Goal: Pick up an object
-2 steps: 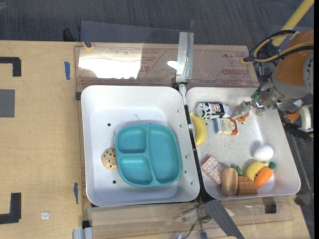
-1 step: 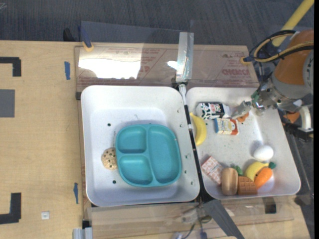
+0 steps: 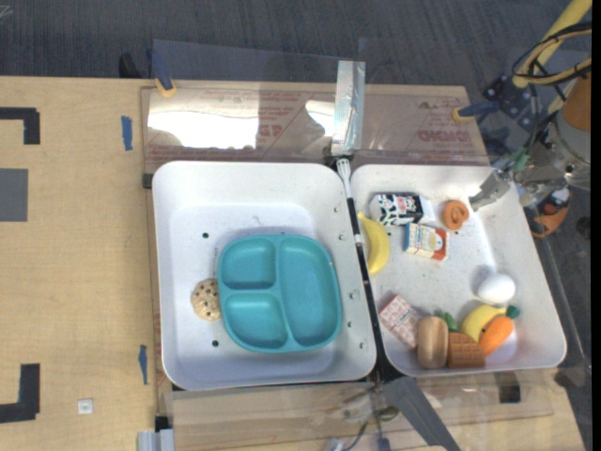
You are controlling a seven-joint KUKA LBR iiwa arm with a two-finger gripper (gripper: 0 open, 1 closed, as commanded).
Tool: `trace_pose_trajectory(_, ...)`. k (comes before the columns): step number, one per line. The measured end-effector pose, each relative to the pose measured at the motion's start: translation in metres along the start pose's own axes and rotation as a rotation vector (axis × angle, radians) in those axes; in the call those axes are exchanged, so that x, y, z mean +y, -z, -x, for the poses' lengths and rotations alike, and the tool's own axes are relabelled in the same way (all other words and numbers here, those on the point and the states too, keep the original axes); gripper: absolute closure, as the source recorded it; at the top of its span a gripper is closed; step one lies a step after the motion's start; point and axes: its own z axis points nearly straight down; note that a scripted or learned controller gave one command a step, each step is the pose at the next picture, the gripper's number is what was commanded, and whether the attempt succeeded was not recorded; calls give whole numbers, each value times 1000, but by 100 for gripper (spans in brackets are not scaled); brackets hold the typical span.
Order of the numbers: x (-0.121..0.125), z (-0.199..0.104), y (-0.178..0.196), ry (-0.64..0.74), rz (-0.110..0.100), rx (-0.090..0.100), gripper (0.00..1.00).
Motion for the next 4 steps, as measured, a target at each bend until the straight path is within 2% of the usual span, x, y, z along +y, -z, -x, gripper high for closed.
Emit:
trace_pose_trajectory(1, 25, -23, -88, -116, -21, 8, 0)
trace_pose_trajectory(2, 24, -73, 32, -115, 1, 4, 0)
trace_pose_trajectory(3, 48, -22, -104, -92, -19, 7, 0)
trace_pose_trajectory(4, 54, -55, -77, -17, -11, 6, 0)
